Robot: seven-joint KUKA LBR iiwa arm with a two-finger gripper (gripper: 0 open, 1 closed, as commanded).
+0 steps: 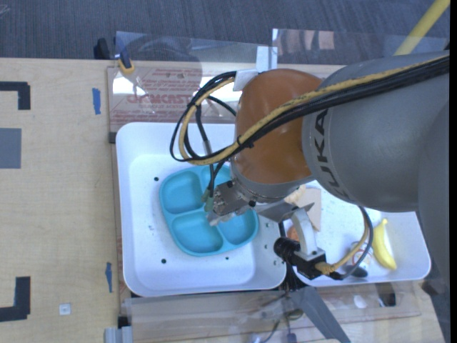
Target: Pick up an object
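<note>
**Gripper down on the blue plate, left bin**

Gripper (223,207): low over the blue divided plate (206,214), at the plate's right-centre, where the dividing ridges meet. The metal fingertips overlap the plate surface and seem to touch it. How far the fingers are spread: cannot tell, since the wrist and the orange band (275,127) cover them from above. Nothing can be seen between the fingers.

Plate: lies flat on the floor of the left bin (139,191), right of the bin's middle. Rounded outline, three shallow compartments. Long axis runs on a slant, from upper left to lower right. Its upper right part is hidden under the arm.

Edges and room: bare white floor to the left of the plate and along the bin's front. The plate's lower right corner sits near the wall shared with the right bin (410,266). The bin's upper right is hidden under the arm.

Right bin: a yellow banana (384,245) lies near its front right, roughly upright in the view, well apart from the plate. A pale, tan-edged piece (308,202) lies near the dividing wall, partly covered by the arm. Black and yellow cables (196,120) loop from the wrist above the left bin's back.
</note>
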